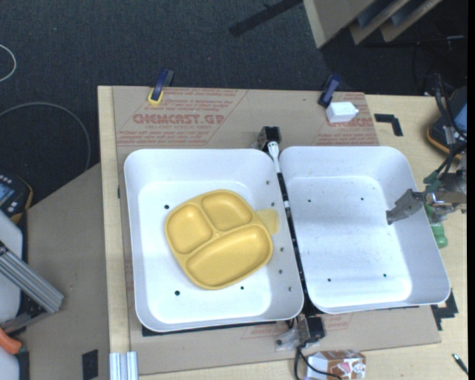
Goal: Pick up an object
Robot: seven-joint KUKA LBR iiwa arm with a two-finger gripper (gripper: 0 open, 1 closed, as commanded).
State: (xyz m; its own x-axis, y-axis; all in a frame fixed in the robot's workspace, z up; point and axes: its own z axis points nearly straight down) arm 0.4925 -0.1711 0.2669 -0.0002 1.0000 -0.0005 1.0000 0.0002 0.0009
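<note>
Camera view: a yellow divided plate [217, 239] lies in the left bin [141, 223], lower left of centre. The jaws [404, 207] reach over the right bin's [349, 245] right rim; how wide they stand cannot be told. Red print on the table [223, 111] at upper left reads roughly "CHEMCAST".

A dark grey carpeted floor [111, 44] surrounds the counter [223, 111], whose brown board top carries red printed lettering and two blue clamps at about eleven and one o'clock. Pale wooden furniture [371, 22] stands at one o'clock, thin cables [44, 119] loop over the floor at ten o'clock, and a grey metal rail [30, 278] lies at eight o'clock.
</note>
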